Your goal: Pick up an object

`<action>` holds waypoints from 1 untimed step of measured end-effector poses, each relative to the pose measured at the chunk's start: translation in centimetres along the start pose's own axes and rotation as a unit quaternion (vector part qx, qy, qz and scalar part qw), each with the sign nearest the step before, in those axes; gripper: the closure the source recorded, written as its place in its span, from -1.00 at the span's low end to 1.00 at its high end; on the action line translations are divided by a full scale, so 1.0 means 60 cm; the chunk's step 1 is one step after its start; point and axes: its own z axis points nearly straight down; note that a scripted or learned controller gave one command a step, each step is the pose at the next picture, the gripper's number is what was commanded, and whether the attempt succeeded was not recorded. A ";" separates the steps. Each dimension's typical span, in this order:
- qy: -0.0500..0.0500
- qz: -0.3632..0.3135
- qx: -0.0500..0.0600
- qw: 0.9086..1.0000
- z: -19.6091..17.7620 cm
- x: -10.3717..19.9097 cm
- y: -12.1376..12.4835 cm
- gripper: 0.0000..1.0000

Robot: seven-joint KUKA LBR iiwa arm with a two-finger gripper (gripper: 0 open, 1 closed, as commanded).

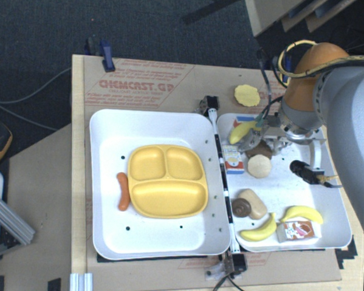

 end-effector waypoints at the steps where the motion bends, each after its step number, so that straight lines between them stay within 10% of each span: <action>1: 0.002 0.003 -0.021 1.000 -0.009 -0.057 0.016 -1.00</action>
